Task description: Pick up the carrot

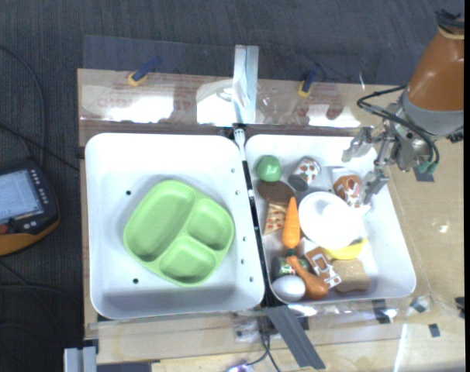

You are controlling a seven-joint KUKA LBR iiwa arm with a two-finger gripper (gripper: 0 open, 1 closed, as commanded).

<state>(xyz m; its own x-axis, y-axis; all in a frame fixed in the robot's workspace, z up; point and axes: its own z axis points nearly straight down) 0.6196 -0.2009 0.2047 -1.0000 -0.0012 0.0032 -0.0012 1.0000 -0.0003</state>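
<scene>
The carrot (291,222) is seen lying in the right bin (395,248), right of centre in the frame, its long axis running nearly up and down. It rests against a white plate (330,217) on its right and beside a waffle-patterned piece (274,219) on its left, with a green ball (268,168) above it. A second orange item (309,278) lies lower in the same bin, next to a white egg (289,287); it is judged to be a different toy, though this cannot be settled from the view.

The gripper (374,163) is found at the upper right corner of the right bin, over the bin's rim and well apart from the carrot. Its fingers (357,144) appear spread, and nothing is seen between them.

The task is therefore judged to be at its start: no grasp has been made and the carrot is untouched. What is left is the whole of it: the gripper must be brought leftward and down over the carrot, closed across its narrow width, and lifted. The left bin (111,208) holds a green divided tray (181,231) and plays no part.
</scene>
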